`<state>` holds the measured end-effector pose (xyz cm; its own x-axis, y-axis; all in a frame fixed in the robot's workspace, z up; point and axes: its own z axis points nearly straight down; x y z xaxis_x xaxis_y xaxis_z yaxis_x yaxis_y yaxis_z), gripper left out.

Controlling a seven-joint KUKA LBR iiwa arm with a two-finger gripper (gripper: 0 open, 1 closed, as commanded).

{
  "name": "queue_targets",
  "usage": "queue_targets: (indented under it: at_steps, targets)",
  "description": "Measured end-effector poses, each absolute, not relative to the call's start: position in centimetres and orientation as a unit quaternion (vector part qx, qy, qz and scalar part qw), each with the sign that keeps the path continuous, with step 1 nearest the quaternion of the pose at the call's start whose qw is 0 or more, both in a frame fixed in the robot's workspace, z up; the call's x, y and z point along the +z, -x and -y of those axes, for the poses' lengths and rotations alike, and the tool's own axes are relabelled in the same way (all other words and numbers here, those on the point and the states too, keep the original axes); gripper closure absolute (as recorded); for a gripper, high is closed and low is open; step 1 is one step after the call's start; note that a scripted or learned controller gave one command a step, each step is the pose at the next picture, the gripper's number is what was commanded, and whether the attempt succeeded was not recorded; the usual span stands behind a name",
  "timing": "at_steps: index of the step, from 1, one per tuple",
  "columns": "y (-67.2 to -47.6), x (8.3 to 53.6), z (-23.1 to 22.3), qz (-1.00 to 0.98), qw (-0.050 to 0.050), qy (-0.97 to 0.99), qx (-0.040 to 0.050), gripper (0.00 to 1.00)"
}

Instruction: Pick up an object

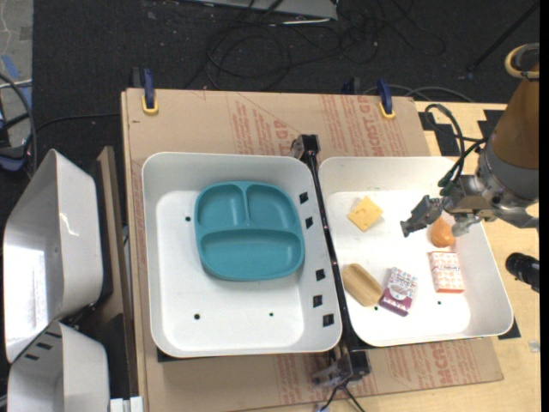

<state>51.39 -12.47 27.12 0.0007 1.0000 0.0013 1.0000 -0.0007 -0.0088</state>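
Observation:
My gripper hangs over the right side of the right bin, reaching in from the right. Directly under it, touching or nearly touching, sits a small orange ball, partly covered by the gripper. In the same bin lie a yellow cheese wedge, a tan bread roll, a purple and white packet and a pink and white box. I cannot tell whether the ball is held.
The left bin holds a teal divided plate. A black divider with clips runs between the bins. White containers stand off the bench at the left. Cables lie on the dark floor behind.

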Motion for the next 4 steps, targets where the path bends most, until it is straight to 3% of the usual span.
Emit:
queue_targets:
  at_steps: [1,3,4]
  targets:
    - [-51.6,27.5,12.5,0.708,0.0,0.707,0.0002,0.0]
    - [-52.0,15.2,11.2,0.707,0.003,0.708,0.0019,0.0]
    - [-52.2,10.3,11.3,0.707,-0.003,0.707,-0.0011,0.0]
